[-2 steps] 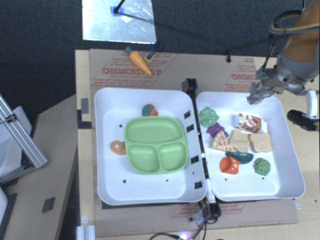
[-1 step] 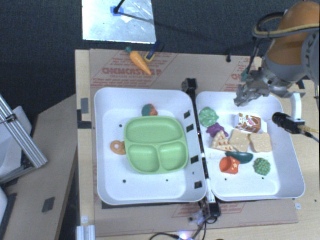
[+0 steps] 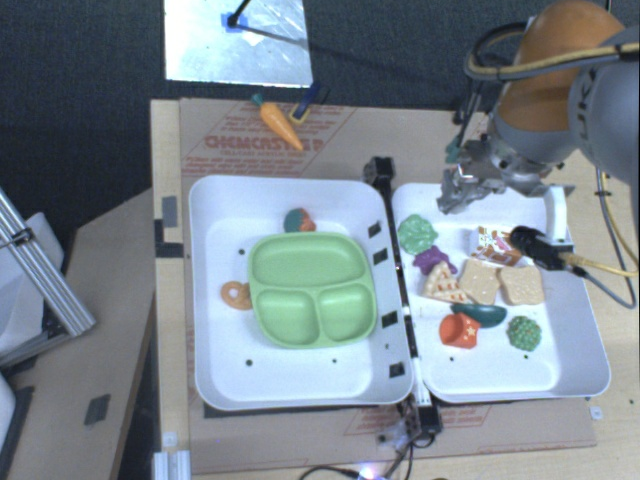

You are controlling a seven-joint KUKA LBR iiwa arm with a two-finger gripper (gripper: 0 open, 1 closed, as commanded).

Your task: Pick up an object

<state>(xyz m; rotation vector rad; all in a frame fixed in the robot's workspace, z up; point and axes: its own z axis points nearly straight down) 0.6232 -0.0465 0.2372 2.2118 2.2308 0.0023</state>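
My gripper (image 3: 451,200) hangs over the back left part of the right bin (image 3: 580,368), with nothing visibly in it. Just below and left of it lies a green leafy toy (image 3: 417,233). Further forward in that bin are a purple piece (image 3: 433,261), a pizza wedge (image 3: 442,286), two bread slices (image 3: 479,281) (image 3: 521,286), and a printed snack packet (image 3: 494,243). A red pepper (image 3: 460,330), a dark green vegetable (image 3: 485,314) and a broccoli floret (image 3: 523,332) lie nearer the front.
The left bin (image 3: 215,368) holds a green divided plate (image 3: 308,288), an orange ring (image 3: 236,295) and a small teal-and-orange toy (image 3: 297,220). A toy carrot (image 3: 280,125) lies on the cardboard behind the bins, near a silver sheet (image 3: 238,28).
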